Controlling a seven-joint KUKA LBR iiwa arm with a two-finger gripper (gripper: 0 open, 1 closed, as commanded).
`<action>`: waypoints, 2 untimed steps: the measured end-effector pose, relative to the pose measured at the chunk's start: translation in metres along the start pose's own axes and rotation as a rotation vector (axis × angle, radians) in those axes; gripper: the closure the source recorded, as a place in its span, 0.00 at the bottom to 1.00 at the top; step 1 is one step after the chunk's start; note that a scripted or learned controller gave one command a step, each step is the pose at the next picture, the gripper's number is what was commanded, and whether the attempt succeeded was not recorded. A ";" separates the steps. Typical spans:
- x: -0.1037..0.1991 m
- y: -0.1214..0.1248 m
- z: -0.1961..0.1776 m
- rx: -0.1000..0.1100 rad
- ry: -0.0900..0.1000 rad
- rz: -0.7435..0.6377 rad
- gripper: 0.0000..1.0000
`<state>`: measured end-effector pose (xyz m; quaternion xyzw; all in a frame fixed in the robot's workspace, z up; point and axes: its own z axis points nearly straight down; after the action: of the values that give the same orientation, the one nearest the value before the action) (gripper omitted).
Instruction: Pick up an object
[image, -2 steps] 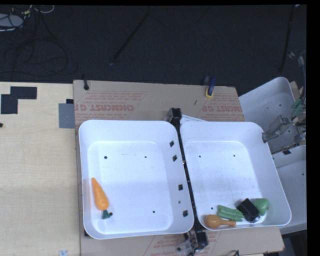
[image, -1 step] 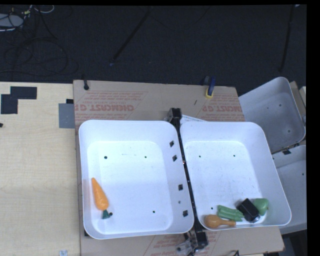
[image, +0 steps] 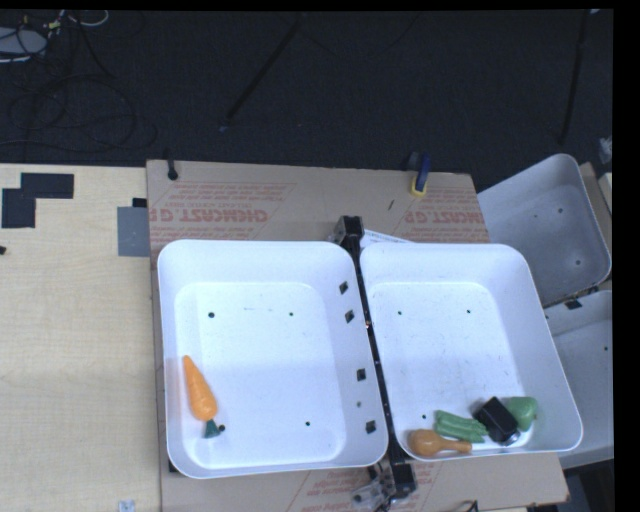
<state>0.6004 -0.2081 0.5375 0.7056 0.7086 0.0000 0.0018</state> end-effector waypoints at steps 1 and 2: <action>0.002 -0.003 -0.010 0.007 0.001 -0.003 1.00; 0.004 -0.001 -0.019 0.009 0.001 -0.010 1.00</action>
<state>0.5989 -0.2042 0.5566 0.7020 0.7122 -0.0028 -0.0019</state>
